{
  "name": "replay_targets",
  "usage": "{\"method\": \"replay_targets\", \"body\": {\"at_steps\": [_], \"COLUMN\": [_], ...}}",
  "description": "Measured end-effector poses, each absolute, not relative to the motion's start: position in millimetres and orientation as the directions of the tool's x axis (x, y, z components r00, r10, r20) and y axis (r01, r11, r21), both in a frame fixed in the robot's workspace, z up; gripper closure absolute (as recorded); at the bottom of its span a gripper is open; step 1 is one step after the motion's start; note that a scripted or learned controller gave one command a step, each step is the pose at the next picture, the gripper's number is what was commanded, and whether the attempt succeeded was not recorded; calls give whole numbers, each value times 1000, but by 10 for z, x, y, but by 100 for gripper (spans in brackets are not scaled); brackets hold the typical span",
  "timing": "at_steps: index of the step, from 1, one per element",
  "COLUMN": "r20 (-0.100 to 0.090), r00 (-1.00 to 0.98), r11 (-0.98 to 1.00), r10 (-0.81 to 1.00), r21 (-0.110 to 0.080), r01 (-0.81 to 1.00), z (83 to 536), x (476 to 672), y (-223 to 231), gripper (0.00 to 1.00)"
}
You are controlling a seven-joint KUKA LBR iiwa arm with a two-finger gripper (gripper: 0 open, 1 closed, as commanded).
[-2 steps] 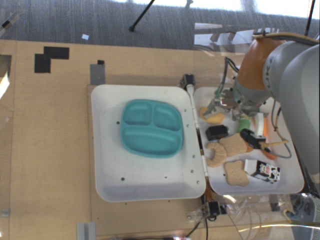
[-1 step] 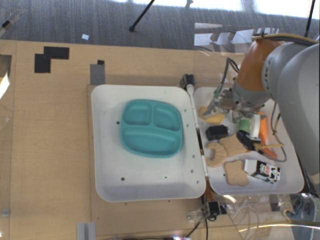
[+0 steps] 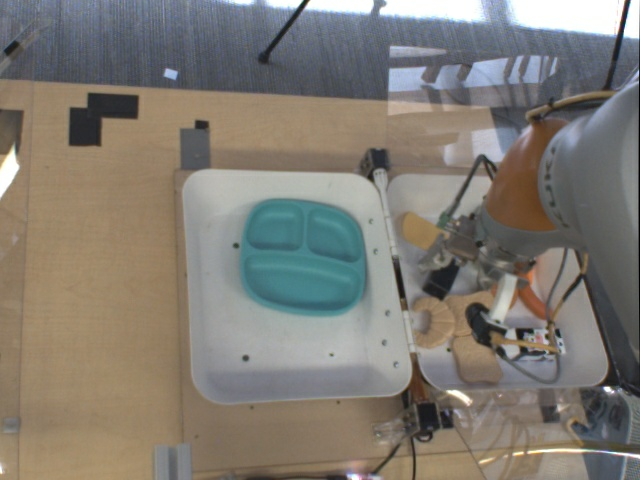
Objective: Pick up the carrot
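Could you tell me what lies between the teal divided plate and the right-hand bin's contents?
In the camera view, bare white floor of the left bin, then the two bins' adjoining rims, separate the teal plate from them.

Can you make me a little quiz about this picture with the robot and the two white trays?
1. True or false: the teal plate lies in the left bin.
2. How many sections does the teal plate have? A) one B) three C) six
3. Fill in: the gripper is over the ____ bin.

Key:
1. True. The plate sits in the left bin, away from the arm.
2. B. It has two small sections on top and one long one below.
3. Right. The arm reaches over the right bin, where tan pieces and an orange, carrot-like thing lie.
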State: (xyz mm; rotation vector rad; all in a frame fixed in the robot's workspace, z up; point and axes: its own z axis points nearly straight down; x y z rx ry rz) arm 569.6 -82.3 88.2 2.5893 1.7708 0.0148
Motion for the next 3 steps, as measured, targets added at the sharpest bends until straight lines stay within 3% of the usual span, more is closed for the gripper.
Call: {"method": "replay_targets", "body": {"at_steps": [1,2,3], "r20": [3,0,30], "r00": [712,564,221], "r11": [-712,-564,-220], "r10": [702,826,975], "r21": [4,7,-31], "r01": [702,826,975], "z": [861,1135,958], "x": [6243,6269,6461], "y": [-1005,-1644,-1771], "gripper": [0,0,0]}}
